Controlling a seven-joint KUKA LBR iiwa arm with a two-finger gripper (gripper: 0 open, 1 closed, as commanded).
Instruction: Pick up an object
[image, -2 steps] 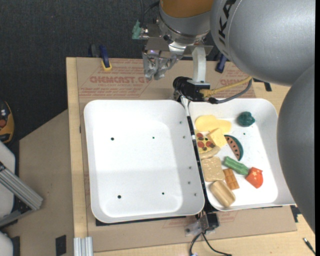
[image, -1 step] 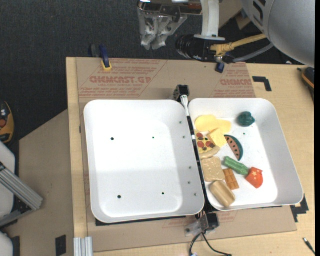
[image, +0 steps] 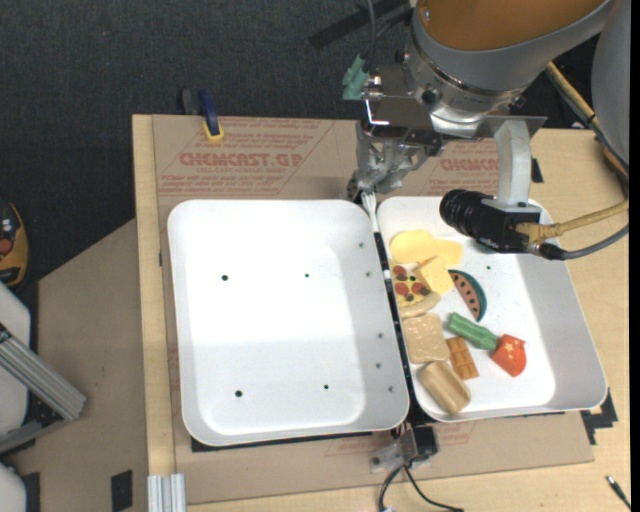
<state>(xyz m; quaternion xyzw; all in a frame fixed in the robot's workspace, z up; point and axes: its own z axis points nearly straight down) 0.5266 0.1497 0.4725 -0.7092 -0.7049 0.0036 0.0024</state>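
Two shallow white bins are seen: the left bin bare, the right bin crowded with small plastic toy foods, probably light, stiff and slippery. A green toy vegetable could be pinched across. Gripper hovers; finger state cannot be told.

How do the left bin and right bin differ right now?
The left bin shows bare white floor with a few small dark dots; the right bin holds a cluster of toy food. The food sits along the right bin's left side, against the wall next to the left bin. The gripper hangs above the right bin's top-left corner. Both are shallow, white, rounded-cornered.
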